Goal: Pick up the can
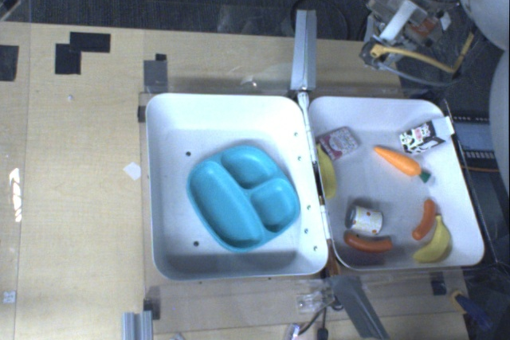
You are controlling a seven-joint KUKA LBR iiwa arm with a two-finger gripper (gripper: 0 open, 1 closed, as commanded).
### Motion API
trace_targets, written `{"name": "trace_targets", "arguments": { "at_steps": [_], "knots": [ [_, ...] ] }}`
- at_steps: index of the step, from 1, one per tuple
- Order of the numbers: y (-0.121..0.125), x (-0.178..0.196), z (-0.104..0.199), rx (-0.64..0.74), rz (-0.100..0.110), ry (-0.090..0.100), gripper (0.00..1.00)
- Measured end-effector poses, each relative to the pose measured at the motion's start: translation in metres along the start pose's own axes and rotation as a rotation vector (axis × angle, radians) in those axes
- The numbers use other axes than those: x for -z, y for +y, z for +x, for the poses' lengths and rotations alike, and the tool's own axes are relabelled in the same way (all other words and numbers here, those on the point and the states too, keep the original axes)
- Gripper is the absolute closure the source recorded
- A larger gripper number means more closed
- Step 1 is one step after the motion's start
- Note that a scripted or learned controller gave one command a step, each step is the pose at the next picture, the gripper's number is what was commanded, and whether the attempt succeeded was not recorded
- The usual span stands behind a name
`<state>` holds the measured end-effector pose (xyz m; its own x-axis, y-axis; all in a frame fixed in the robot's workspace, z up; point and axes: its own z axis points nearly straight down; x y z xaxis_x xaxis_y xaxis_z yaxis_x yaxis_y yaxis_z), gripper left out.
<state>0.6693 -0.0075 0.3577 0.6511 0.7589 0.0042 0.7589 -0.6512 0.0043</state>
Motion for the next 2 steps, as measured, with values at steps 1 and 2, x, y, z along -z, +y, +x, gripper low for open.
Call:
{"name": "trace_targets", "arguments": {
  "at_steps": [1, 2],
  "knots": [
    [-0.029, 0.041, 0.028, -0.014, 0.001, 0.0, 1.0],
    [-0.119, 0.05, 0.074, -0.07, 0.003, 0.0, 1.0]
  ]
}}
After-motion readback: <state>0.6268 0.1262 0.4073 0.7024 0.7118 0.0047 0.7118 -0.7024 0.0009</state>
